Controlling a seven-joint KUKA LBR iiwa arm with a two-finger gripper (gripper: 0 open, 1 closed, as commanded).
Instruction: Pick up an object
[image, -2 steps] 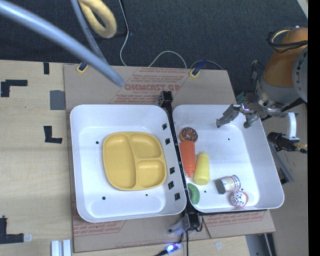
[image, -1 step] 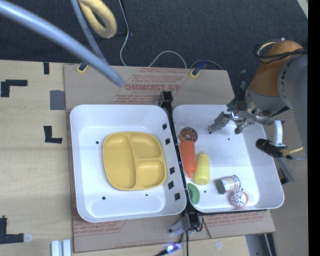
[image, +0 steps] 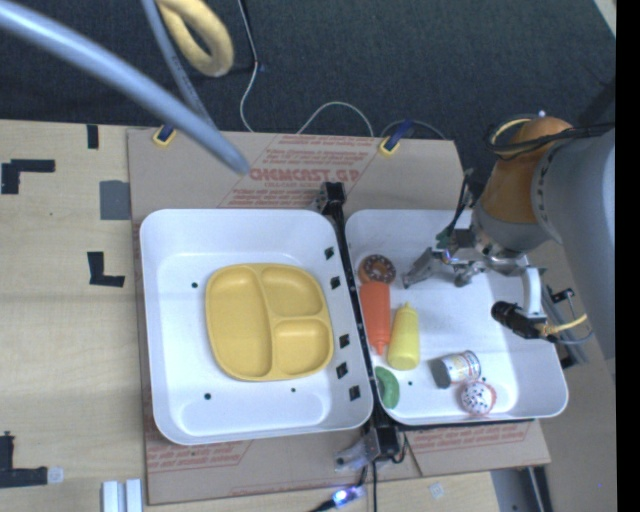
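Note:
My gripper (image: 425, 263) hangs over the upper middle of the right bin (image: 520, 395), pointing left, open with nothing between its fingers. Just left of it lies a small chocolate donut (image: 377, 268). Below the donut an orange carrot (image: 376, 314) lies lengthwise beside a yellow bottle (image: 404, 336). A green piece (image: 387, 386) sits at the bin's lower left. A small tin can (image: 457, 368) and a white ball with red dots (image: 478, 398) rest near the bin's front right. None of these touches the gripper.
The left bin (image: 170, 300) holds a yellow divided plate (image: 268, 321). A black divider rail (image: 345, 300) runs between the bins. The grey arm with its orange band (image: 515, 185) fills the right side above the right bin. Cables (image: 545, 322) hang near the wrist.

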